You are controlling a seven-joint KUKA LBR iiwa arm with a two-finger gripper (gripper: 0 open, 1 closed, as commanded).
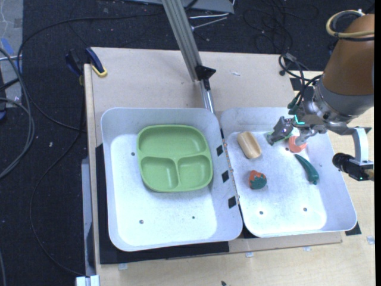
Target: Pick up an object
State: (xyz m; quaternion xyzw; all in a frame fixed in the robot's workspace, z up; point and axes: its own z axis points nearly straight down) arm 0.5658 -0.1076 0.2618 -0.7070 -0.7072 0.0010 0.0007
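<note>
Gripper (286, 133) is hung w/ fingers spread; orange-red obj (296, 144) is seen just right of them, ungrasped.

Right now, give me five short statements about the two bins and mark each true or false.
1. The green divided plate lies in the left bin. True.
2. The bread roll lies on the green plate. False: it lies in the right bin.
3. The tool is above the right bin. True.
4. The dark green pepper lies left of the bread roll. False: it lies to its right.
5. The red-and-green piece lies nearer the camera than the bread roll. True.
</note>
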